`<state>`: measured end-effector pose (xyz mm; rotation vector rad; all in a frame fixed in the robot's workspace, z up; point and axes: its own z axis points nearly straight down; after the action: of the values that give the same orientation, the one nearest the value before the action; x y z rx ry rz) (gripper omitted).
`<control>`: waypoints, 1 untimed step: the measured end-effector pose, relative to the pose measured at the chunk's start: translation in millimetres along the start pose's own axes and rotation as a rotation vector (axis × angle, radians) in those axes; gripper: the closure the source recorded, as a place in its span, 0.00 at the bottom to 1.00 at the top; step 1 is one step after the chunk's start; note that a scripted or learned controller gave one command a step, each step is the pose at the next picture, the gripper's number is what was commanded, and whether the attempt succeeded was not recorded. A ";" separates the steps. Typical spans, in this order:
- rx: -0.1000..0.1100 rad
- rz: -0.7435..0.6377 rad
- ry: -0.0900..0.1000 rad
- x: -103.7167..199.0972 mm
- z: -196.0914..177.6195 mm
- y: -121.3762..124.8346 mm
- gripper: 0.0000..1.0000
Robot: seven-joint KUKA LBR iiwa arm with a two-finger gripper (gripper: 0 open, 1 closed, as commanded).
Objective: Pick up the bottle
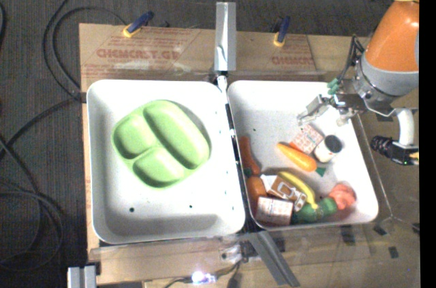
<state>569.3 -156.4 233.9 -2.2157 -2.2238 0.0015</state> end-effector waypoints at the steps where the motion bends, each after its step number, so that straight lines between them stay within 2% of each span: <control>1: 0.000 0.000 0.000 0.0 0.0 0.0 0.00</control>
<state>569.3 -156.4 233.9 -2.2158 -2.2239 0.0014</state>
